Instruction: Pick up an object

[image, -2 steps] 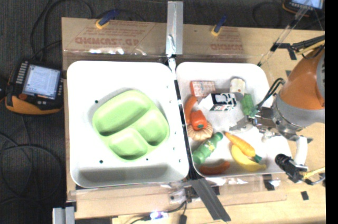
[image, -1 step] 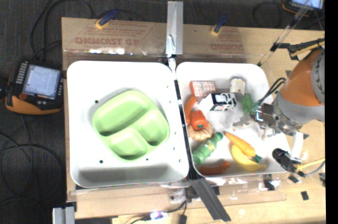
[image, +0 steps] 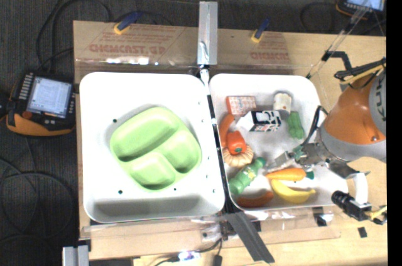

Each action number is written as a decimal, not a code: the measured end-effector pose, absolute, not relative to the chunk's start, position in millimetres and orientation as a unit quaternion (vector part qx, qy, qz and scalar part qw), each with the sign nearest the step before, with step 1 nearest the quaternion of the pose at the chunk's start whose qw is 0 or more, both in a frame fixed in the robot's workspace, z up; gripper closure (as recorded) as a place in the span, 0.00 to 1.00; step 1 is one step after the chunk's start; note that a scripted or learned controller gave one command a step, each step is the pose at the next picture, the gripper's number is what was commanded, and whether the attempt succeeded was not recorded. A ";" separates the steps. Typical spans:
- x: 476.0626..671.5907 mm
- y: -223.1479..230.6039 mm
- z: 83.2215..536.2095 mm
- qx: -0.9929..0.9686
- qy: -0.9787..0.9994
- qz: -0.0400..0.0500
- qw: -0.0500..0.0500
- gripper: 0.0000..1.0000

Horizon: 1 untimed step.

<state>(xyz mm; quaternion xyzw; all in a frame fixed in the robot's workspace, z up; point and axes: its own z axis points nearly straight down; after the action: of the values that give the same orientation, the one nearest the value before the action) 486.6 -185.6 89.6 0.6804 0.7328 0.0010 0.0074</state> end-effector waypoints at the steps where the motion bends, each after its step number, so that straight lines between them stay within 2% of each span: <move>1: 487.4 -134.6 90.1 0.492 0.871 0.000 0.009 0.00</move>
<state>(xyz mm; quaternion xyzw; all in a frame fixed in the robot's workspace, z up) 487.4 -134.6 90.1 0.4916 0.8708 -0.0005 0.0090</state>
